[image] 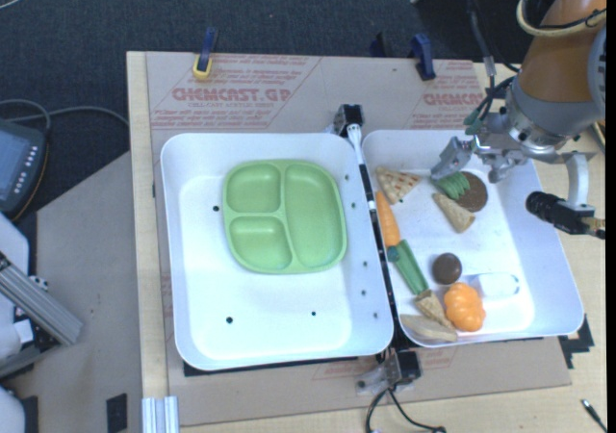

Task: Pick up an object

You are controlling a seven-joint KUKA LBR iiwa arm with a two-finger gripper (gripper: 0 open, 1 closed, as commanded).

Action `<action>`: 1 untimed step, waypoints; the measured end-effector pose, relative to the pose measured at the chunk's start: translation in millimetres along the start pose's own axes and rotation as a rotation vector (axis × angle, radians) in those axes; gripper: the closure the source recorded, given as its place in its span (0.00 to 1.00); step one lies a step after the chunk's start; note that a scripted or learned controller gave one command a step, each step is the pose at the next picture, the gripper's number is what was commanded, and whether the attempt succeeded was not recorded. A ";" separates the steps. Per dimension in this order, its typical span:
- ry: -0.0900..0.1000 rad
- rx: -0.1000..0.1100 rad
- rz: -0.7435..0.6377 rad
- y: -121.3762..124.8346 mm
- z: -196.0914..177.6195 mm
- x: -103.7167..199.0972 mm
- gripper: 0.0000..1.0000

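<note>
My gripper (474,167) hangs over the back of the right bin (553,267), fingers spread open, with nothing between them. Just in front of it lies a dark brown and green round item (469,192), with a tan wedge (458,215) beside it. Also in this bin lie a triangular cracker-like slice (397,183), an orange carrot (387,219), a green cucumber (411,267), a brown ball (447,267), a small orange pumpkin (463,306), a beige piece (428,328) and a white item (496,284).
The left bin (192,258) holds a green divided plate (285,216). A ridge with clips (371,229) separates the two bins. The arm's black side piece (558,212) juts over the right bin's far edge.
</note>
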State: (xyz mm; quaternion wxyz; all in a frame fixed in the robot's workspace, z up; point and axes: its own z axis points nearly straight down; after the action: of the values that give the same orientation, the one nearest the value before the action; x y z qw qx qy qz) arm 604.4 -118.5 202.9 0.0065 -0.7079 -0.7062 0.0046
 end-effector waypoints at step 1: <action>-0.002 -0.015 -0.003 2.9 -8.4 0.2 0.00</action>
State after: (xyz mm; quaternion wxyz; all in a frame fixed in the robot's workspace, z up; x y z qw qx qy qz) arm 607.5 -118.3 211.2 0.0006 -0.7070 -0.7072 0.0001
